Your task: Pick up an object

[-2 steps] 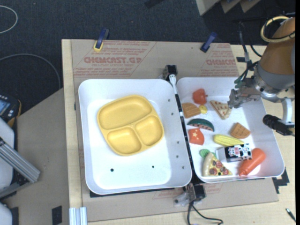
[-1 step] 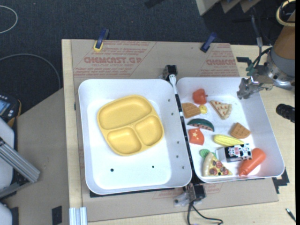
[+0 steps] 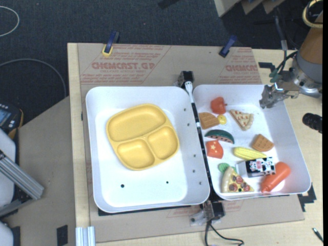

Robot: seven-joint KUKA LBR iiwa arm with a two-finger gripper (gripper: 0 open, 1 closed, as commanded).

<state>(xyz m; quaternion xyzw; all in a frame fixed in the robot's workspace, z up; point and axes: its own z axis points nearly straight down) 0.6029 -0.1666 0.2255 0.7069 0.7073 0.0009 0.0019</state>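
A: Step?
B: Approach only. Claw (image 3: 268,97) hovering at far right edge of right bin (image 3: 297,152), nothing pinched; spread or pressed together — cannot tell.
A: Targets?
B: Toy food piled in right bin: pizza slice (image 3: 242,119) nearest claw, tomato (image 3: 218,105) beyond it, corn (image 3: 249,153), carrot (image 3: 275,176) further off.
A: Next?
B: Probably swing inward, drop over one piece, close.

Red lettering is printed on the brown board (image 3: 169,61) under the bins. Behind the left bin (image 3: 97,137), "CHEMCAST GP" can be read, with smaller red lines above and below it that are too small to be made out. Behind the right bin (image 3: 292,132), the same print is repeated, but only part of it is seen and it cannot be read.
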